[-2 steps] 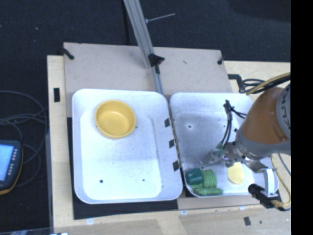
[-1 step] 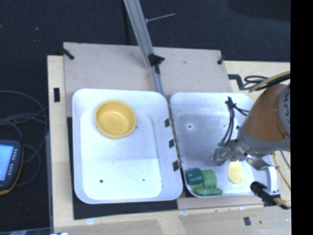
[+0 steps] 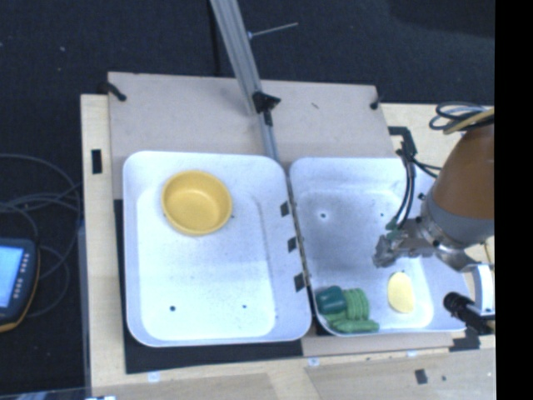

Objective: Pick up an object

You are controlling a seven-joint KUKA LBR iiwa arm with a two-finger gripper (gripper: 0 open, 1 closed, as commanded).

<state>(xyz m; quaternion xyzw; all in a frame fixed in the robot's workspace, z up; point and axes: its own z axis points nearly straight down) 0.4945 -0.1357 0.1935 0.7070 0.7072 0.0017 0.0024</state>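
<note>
Counter carries two white bins side by side. Left bin: yellow bowl in its upper left. Right bin: green object at lower edge, pale yellow object beside it. Pincer hangs just above the yellow object, nothing visibly between its fingers.
</note>
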